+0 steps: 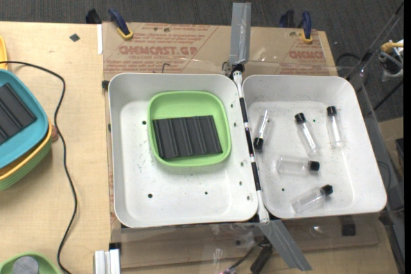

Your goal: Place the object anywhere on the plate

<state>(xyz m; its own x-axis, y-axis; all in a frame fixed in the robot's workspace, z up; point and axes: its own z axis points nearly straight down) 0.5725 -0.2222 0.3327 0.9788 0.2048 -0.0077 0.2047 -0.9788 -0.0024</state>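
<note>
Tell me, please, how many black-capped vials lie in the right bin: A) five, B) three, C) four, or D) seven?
A: five vials lie in the right bin, one by the divider, two upright-looking ones at the back and two lying nearer the front; the plate sits in the left bin.

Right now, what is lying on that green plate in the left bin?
A dark ribbed rectangular insert lies flat on the green plate, covering most of its floor. Whatever is beneath the insert is hidden. The vials lie in the right bin.

The cardboard sheet [212, 48] behind the two bins carries red print, apparently "CHEMCAST GP", repeated at its right end; smaller lines are unreadable.
</note>
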